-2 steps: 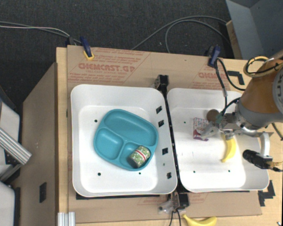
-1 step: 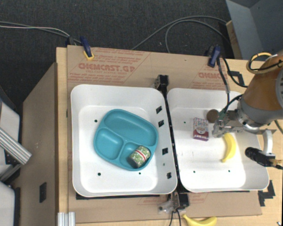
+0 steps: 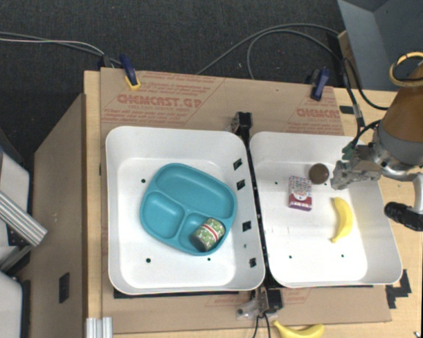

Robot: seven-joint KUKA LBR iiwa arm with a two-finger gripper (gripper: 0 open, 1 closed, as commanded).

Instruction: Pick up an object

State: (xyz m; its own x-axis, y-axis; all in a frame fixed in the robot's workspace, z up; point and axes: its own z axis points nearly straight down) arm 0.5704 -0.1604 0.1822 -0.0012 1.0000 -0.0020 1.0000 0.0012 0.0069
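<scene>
- The gripper hangs low over the right bin, beside a small brown round object; nothing shows in its grasp.
- Nearest the camera: a banana, then a small packet.
- Approach step, I judge; next it must centre over one item and descend.

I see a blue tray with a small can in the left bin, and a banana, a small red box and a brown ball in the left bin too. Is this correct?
Not quite. The camera view shows the banana, the red box and the brown ball in the right bin, not the left one. The blue tray with the can is indeed in the left bin.
</scene>
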